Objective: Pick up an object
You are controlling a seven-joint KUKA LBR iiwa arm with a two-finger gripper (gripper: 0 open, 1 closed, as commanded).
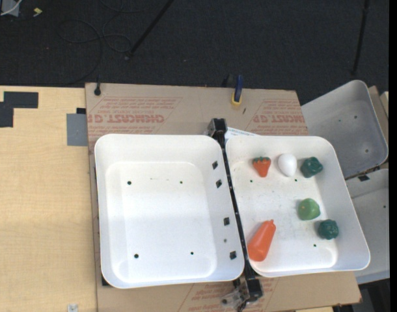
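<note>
The right bin holds several small items. A red strawberry-like piece lies near its back left, with a white egg just to its right. A dark green piece sits at the back right. Further forward lie a light green piece and another dark green piece. An orange carrot-shaped piece rests tilted near the bin's front left corner.
The left bin stands beside the right one, joined by a black divider with clips. Both rest on a cardboard sheet on the wooden bench. A grey metal plate sits at the right. A blue-yellow clamp holds the cardboard's back edge.
</note>
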